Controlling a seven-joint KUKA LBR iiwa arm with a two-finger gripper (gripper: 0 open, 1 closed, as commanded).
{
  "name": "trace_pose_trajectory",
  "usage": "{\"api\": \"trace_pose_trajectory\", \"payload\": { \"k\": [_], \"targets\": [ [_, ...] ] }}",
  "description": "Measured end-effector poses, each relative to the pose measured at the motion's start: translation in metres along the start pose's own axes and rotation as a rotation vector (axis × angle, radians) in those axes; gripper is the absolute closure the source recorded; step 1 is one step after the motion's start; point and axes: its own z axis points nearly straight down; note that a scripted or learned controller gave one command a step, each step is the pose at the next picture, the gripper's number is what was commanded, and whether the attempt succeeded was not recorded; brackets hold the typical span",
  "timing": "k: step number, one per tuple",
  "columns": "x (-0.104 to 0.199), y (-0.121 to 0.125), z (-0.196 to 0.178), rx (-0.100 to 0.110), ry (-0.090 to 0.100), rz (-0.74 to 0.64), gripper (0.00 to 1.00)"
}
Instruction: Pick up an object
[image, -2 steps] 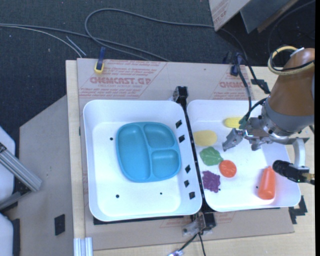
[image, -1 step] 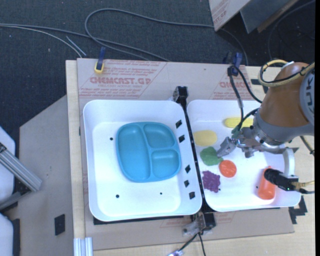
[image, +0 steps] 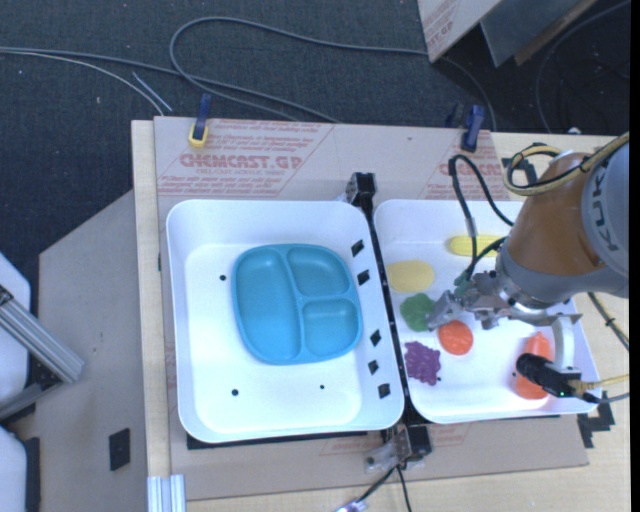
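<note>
Where the arm (image: 560, 235) reaches in over the right bin (image: 480, 405), we see its grey and orange body bent downward, the wrist turned toward the bin's middle and the gripper (image: 462, 310) lowered close to the bin floor. We cannot tell how the fingers stand, since the wrist and its metal fittings cover them from above.

Taking the right bin as our landmark, we find the small things scattered across its floor. An orange ball (image: 456, 339) lies near the bin's centre, just beside the gripper's tip and seemingly touching it, though we cannot see it between the fingers. A green piece (image: 416, 310) lies toward the bin's left wall, close beside the gripper as well. A yellow lemon-like piece (image: 410, 275) sits above the green one, and a yellow banana-like piece (image: 472, 245) lies toward the bin's far wall, partly under the arm. A purple bunch of grapes (image: 422, 362) rests near the bin's lower left corner. An orange-red piece (image: 535, 365) sits near the bin's right wall, partly hidden by a black part of the arm's fittings.

To the left of the right bin, touching it along a black divider, stands the left bin (image: 200, 400), which holds a blue divided tray (image: 297, 302).
</note>
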Motion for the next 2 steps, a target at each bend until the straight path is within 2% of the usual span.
{"api": "trace_pose_trajectory", "payload": {
  "k": [1, 2],
  "targets": [
    [0.0, 0.001, -0.013, -0.006, 0.0, 0.0, 1.0],
    [0.007, 0.003, -0.058, -0.01, -0.003, -0.002, 1.0]
  ]
}}
